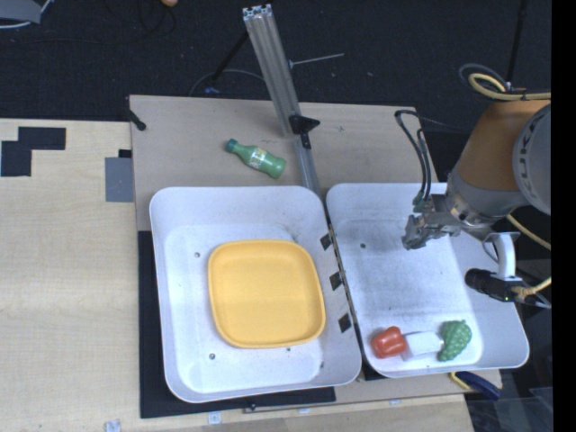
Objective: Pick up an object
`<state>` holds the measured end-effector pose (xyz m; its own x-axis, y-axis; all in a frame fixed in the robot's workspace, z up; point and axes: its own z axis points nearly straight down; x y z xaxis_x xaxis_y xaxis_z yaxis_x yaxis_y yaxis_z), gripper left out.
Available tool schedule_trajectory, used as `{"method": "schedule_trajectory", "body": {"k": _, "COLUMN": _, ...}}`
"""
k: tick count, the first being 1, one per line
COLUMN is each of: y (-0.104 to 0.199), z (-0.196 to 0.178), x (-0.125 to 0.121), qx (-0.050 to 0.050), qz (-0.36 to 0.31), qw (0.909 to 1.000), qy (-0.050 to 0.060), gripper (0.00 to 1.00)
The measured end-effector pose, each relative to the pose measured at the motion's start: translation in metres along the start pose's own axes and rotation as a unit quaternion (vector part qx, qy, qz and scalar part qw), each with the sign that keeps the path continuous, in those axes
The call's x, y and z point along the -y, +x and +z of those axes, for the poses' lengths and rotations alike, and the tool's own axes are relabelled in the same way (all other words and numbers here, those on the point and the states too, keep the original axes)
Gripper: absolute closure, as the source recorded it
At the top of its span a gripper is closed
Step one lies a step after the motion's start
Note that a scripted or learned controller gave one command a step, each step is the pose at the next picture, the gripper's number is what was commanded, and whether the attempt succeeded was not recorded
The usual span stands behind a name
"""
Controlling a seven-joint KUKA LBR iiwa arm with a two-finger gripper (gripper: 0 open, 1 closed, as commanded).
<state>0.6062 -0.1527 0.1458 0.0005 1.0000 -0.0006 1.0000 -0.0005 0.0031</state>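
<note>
My gripper (417, 236) hangs over the upper middle of the right bin (387, 277), nothing visible between its fingers. In that bin's near corner lie a red pepper-like piece (388, 341), a small white block (419, 343) and a green broccoli-like piece (455, 339), well below the gripper. A yellow square plate (266, 292) rests in the left bin (180, 232). Whether the fingers are apart is too small to tell.
A green bottle (256, 157) lies on the bench behind the left bin. A grey metal rail (277, 66) slants up from between the bins at the back. Black clips (336, 280) line the seam between the bins. Cables hang by the arm at right.
</note>
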Motion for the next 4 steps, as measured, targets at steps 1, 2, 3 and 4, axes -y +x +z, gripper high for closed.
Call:
{"method": "schedule_trajectory", "body": {"k": 1, "y": 0.007, "z": -0.045, "x": -0.001, "qx": 0.0, "qz": 0.0, "qw": 1.0, "qy": 0.0, "gripper": 1.0}}
{"method": "schedule_trajectory", "body": {"k": 2, "y": 0.006, "z": -0.072, "x": -0.001, "qx": 0.0, "qz": 0.0, "qw": 1.0, "qy": 0.001, "gripper": 1.0}}
{"method": "schedule_trajectory", "body": {"k": 3, "y": 0.063, "z": -0.083, "x": 0.01, "qx": -0.001, "qz": -0.002, "qw": 1.0, "qy": 0.001, "gripper": 1.0}}
{"method": "schedule_trajectory", "body": {"k": 4, "y": 0.104, "z": -0.085, "x": 0.016, "qx": -0.001, "qz": -0.002, "qw": 1.0, "qy": 0.002, "gripper": 1.0}}
